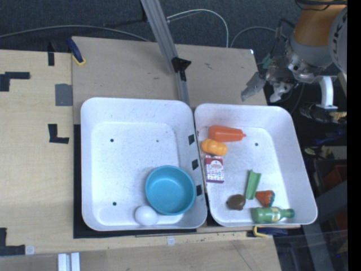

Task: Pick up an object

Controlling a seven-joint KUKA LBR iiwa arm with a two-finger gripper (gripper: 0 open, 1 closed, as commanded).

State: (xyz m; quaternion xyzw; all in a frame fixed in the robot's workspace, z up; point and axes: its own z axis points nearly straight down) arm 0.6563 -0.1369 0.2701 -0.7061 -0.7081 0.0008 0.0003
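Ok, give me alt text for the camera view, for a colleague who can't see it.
The gripper hangs open above the far edge of the right bin, holding nothing. That bin holds small toy foods and a green bottle; the left bin holds a blue bowl and a white ball.

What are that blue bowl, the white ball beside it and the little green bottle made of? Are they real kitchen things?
The blue bowl looks like moulded plastic: even colour, smooth matte walls. The white ball is smooth with a soft sheen, probably plastic or foam; the view leaves that open. The green bottle seems glossy plastic, with a bright highlight along it, likely a toy. Both sit in white bins that look like speckled plastic.
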